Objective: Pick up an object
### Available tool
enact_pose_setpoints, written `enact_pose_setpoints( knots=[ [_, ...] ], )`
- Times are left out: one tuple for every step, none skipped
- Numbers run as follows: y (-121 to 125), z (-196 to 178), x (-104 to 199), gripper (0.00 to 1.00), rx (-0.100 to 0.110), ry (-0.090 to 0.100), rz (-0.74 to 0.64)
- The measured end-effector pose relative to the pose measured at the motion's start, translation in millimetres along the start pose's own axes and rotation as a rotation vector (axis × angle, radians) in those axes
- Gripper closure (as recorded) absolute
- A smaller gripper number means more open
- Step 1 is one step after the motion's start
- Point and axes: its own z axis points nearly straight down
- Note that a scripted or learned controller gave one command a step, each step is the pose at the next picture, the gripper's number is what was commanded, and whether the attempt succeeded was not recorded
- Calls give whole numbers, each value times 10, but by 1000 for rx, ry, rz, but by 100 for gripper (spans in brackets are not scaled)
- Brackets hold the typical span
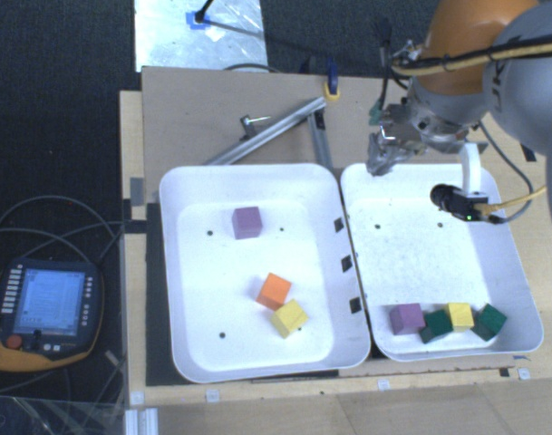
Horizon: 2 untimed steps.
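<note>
Pendant (42,311) with a lit screen lies on the dark floor left of the bench. Next, the left bin (180,243) holds a purple cube (246,222), with an orange cube (274,290) touching a yellow cube (289,318) nearer the front. A metal bar (266,130) lies slantwise behind it. The right bin (520,288) has purple, green, yellow and green blocks (446,319) along its front wall. The gripper (382,159) hangs over that bin's back rim, well apart from the blocks; its state cannot be told
</note>
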Motion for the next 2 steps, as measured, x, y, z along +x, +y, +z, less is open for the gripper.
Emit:
enact_pose_setpoints(
  knots=[
    [-74,-38,528,100,1,0,0],
    [-191,134,986,100,2,0,1]
  ],
)
